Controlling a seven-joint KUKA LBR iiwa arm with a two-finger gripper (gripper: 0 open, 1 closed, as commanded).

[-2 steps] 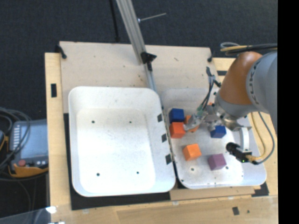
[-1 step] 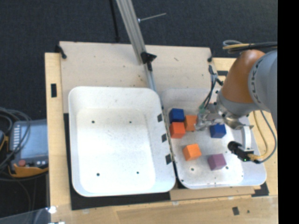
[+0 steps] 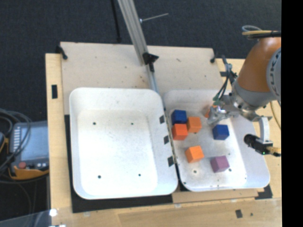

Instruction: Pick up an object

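The right bin [image 3: 246,171] holds several small cubes. A blue cube [image 3: 179,116] sits by the divider, with an orange-red cube [image 3: 179,131] just below it and an orange cube [image 3: 194,124] to its right. Another orange cube [image 3: 194,153] and a purple cube [image 3: 219,163] lie nearer the front. A second blue cube [image 3: 220,132] lies right below my gripper [image 3: 217,114], which hangs low over the bin's back half. A small orange piece [image 3: 208,111] shows at the gripper's left side.
The left bin [image 3: 118,143] lies beside the right one. A slanted metal pole [image 3: 135,30] rises from the back of the bench between the bins. A grey device with cables [image 3: 26,148] sits off the bench at the left.
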